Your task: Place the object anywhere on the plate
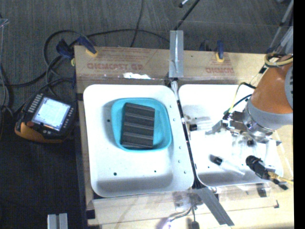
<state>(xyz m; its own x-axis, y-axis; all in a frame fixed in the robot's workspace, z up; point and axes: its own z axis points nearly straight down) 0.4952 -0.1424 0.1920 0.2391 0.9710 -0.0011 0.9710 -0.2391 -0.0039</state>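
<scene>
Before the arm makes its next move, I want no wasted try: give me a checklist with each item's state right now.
1. Dark ridged block lies on the blue plate: ok.
2. Plate sits inside the left bin: ok.
3. Block lies flat within the plate's rim: ok.
4. End effector is over the right bin, away from the plate: ok.
5. End effector grips nothing: cannot tell.

A handheld control pendant with a lit screen and orange casing (45, 117) lies on the dark carpet far off beyond the left-hand white plastic bin (95, 166), black cables (57, 46) looping behind it.
</scene>
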